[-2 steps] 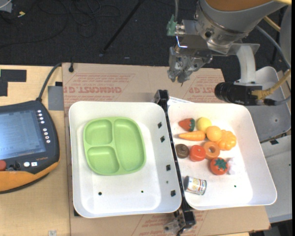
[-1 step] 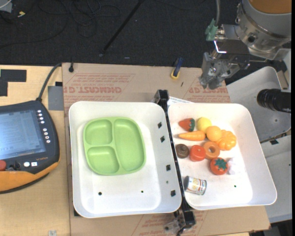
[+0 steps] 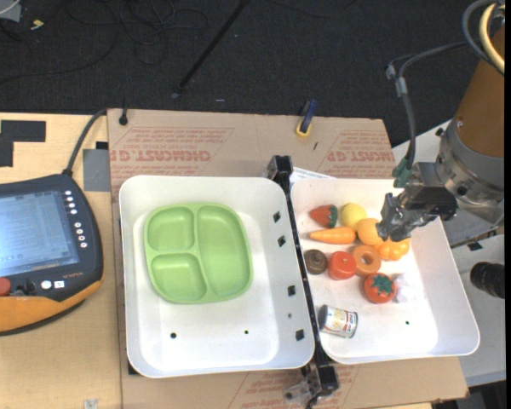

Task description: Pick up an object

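**Toy Food in the Right Bin, Green Plate in the Left**

Jaws first: I cannot tell how they stand, because the dark gripper (image 3: 398,220) is seen from above and its tips blend into the toys under it. It hangs over the right side of the food pile, right of the middle of the frame. I cannot see any toy between its tips.

Biggest is the brown cardboard sheet (image 3: 213,143) under both bins. On it sit two shallow white bins with smooth, rounded corners. The left bin (image 3: 153,331) holds a light green plate (image 3: 198,252) with three dips in it. The plate looks smooth and shiny.

The right bin (image 3: 443,313) holds the small toy foods, all bunched in its upper half. An orange carrot (image 3: 332,236) lies long and thin. Above it are a red strawberry (image 3: 324,216) and a round yellow lemon (image 3: 353,214). An orange piece (image 3: 393,249) sits just below the gripper. A ring-shaped orange toy (image 3: 366,259) touches a round red tomato (image 3: 341,265), and a brown donut (image 3: 315,262) lies just beside that. Another red tomato with a green top (image 3: 378,287) sits lower down. A small shiny can (image 3: 338,321) lies on its side near the bin's lower left.

At the left edge of the frame is a grey and orange control pad (image 3: 34,254) with a screen.
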You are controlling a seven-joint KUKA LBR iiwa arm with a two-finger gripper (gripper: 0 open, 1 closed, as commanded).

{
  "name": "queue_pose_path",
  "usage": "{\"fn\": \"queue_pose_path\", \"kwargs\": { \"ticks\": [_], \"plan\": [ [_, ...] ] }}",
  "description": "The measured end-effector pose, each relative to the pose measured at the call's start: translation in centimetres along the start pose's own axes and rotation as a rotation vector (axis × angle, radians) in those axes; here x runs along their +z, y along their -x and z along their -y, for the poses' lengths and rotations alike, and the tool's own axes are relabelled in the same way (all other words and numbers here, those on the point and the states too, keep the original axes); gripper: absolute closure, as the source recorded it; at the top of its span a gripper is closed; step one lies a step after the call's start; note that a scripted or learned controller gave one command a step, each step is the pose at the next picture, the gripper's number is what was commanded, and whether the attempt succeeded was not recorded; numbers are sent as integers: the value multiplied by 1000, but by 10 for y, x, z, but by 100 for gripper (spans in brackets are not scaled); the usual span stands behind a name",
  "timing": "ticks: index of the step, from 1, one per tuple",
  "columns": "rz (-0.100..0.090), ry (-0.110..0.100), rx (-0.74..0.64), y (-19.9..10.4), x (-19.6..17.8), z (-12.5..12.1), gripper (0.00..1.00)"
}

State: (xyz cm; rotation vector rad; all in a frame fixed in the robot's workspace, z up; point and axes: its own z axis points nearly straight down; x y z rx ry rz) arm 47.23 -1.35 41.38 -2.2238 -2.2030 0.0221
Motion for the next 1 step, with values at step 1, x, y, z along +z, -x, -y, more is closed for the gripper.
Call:
{"fn": "queue_pose_path", "kwargs": {
  "ticks": [1],
  "plan": [
    [-3,18,-16,-65,-36,-2,100]
  ]
}}
